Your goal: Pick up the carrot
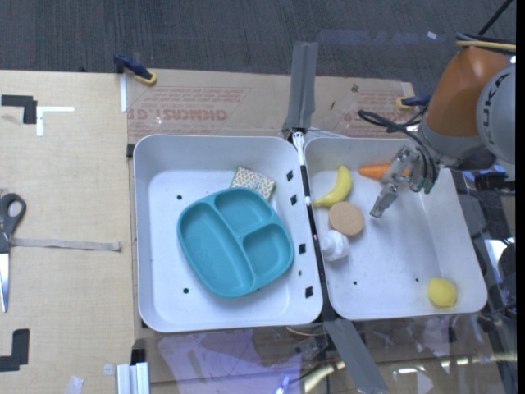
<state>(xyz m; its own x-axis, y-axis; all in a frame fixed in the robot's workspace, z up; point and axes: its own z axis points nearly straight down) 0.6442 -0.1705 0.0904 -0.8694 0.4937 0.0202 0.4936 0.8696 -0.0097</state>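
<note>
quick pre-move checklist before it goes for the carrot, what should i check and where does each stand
1. Carrot in view: ok, it lies near the back wall of the right bin.
2. Gripper lined up with the carrot: not ok, it hangs just to the carrot's right, part of the carrot hidden behind it.
3. Nothing between the fingers: ok, no object shows there.
4. Space around the carrot: ok on the left, the banana lies apart from it.
5. Gripper height above the bin floor: cannot tell from this slanted view.
6. Other items out of the path: ok, round cookie and lemon lie further forward.
</note>
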